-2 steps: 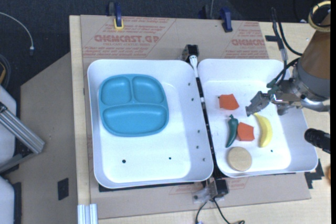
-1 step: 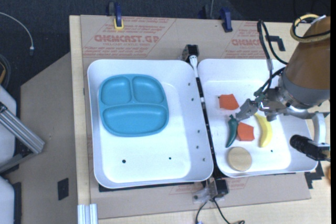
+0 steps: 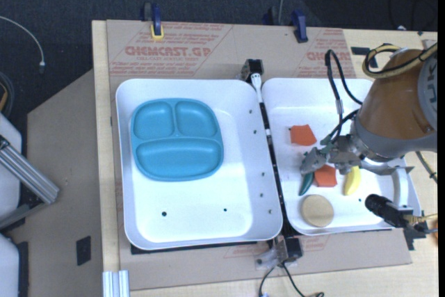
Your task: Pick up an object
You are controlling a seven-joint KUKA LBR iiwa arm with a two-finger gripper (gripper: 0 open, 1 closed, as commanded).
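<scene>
From my remote station, the worktop (image 3: 111,149) fills the slanted view, carrying two shallow white bins side by side. The left bin (image 3: 208,219) holds a blue divided plate (image 3: 178,139) and nothing of use to me; the right bin (image 3: 295,97) holds the pickings. My grey arm (image 3: 400,108) reaches in over that right bin, and the gripper (image 3: 325,160) hangs low above a cluster of small things. An orange block (image 3: 302,135) lies just up-bin from the jaws; a second orange-red block (image 3: 325,178) sits directly beneath them, with a dark green pepper-like piece (image 3: 306,183) touching its left side and a yellow piece (image 3: 352,181) just to its right. A round tan disc (image 3: 316,210) rests nearer the front wall. I cannot tell whether the jaws stand open or closed, as the wrist hides the tips. In my judgement, the orange-red block is the nearest target, lying almost straight below, and a short descent would meet it, though the crowding neighbours could foul the grasp.
</scene>
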